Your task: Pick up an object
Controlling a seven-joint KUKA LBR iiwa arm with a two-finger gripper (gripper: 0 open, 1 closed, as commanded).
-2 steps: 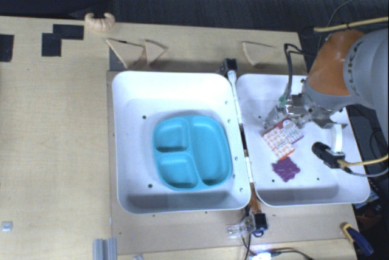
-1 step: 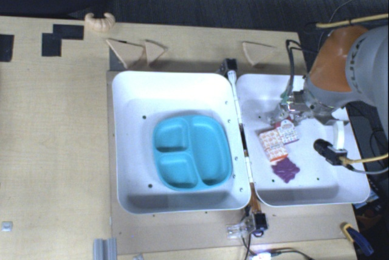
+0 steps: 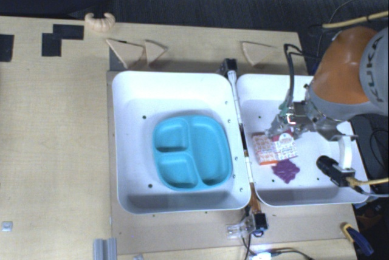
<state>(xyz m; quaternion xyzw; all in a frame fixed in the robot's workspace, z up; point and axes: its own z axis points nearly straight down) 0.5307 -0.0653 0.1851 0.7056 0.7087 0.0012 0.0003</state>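
Gripper (image 3: 284,124): low over the right bin (image 3: 267,95), at the end of the grey arm (image 3: 349,79) with its orange band, entering from the right; whether it was spread or pressed together could not be told, and nothing could be seen held in it. Items listed from the near edge of the bench outward. Item one, a small crumpled purple piece (image 3: 287,170), lay on the floor of the right bin towards its near wall. Item two, a red-and-white printed packet (image 3: 272,148), lay flat just beyond the purple piece and close against it; its far edge sat directly beneath the gripper, though contact between them could not be confirmed. Item three, a blue three-compartment plate (image 3: 191,152), lay flat at the middle of the left bin (image 3: 134,131), well apart from the gripper. Both bins were white and shallow and stood side by side, rims touching along a dark strip (image 3: 238,125). Beyond them, on the pale bench (image 3: 55,143), stood three tan wedge-shaped brackets (image 3: 130,49), and farthest off a small tan knotted object (image 3: 99,22) sat at the bench's far edge.
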